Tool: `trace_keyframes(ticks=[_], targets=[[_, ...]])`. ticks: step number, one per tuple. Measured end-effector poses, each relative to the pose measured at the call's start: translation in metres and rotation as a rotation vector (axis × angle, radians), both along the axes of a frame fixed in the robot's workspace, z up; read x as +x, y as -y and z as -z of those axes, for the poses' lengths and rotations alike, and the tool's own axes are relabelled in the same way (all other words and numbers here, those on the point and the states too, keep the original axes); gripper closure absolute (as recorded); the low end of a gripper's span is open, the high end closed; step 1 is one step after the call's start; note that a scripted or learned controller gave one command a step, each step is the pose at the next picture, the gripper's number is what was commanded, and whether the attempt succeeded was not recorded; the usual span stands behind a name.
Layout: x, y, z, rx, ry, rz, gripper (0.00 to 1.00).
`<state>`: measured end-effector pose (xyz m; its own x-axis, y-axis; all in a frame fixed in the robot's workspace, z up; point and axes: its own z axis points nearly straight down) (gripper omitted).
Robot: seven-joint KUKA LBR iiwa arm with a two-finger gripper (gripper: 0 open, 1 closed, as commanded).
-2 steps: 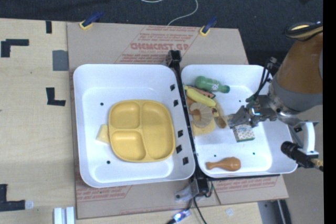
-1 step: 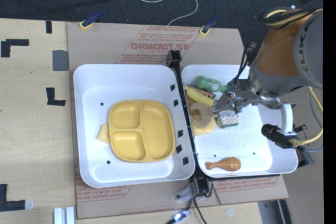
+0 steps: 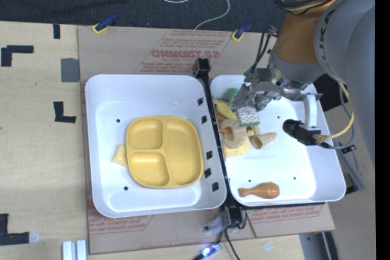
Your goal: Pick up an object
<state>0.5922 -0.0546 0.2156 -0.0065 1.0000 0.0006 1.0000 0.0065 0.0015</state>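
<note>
The right bin holds a cluster of toy food along its left wall: a green piece, a yellow banana-like piece, brown lumps, a pale yellow wedge and a tan cone. A brown drumstick lies alone near the bin's front. My gripper hangs over the back left of this bin, right above a small speckled block. The wrist hides how the block sits against the gripper.
The left bin holds a yellow divided plate with a pale yellow slice tucked at its left side. A black fitting on the arm juts over the right bin. The bins' shared wall runs beside the food cluster.
</note>
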Motion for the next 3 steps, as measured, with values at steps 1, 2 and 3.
trace_keyframes(ticks=[1,2,3], targets=[[0.024,-0.024,0.001,0.0,-0.002,0.002,1.0],[0.02,-0.018,-0.019,0.0,-0.002,0.004,1.0],[0.026,-0.007,-0.009,-0.003,-0.003,0.007,1.0]])
